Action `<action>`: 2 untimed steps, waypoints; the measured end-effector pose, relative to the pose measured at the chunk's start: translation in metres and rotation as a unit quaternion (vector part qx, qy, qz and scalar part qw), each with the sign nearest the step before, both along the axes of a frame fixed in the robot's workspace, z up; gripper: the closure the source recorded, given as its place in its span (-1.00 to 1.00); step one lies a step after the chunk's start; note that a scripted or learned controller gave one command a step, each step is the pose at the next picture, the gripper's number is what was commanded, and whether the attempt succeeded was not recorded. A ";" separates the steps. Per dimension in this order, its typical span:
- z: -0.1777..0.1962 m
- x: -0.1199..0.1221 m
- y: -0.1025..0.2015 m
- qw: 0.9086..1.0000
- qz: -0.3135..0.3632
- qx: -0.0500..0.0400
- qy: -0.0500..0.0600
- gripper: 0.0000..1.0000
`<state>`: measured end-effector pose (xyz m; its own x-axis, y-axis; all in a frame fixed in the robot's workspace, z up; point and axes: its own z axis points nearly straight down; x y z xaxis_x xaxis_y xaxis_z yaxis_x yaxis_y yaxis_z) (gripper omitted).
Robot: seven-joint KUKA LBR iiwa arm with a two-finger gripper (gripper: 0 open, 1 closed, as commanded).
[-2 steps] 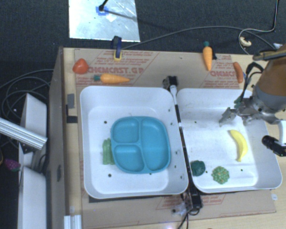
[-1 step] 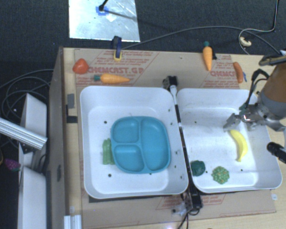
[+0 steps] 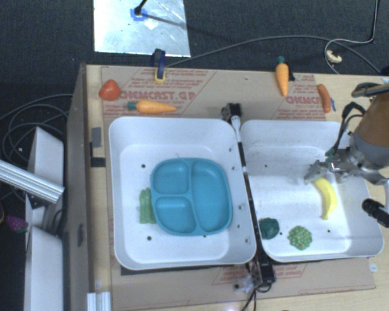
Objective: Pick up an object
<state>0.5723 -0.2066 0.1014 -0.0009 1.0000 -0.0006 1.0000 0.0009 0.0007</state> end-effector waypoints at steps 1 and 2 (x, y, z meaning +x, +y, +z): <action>-0.002 -0.013 0.000 1.000 0.000 0.000 0.000 -1.00; -0.017 -0.029 0.000 1.000 0.000 0.000 0.000 -1.00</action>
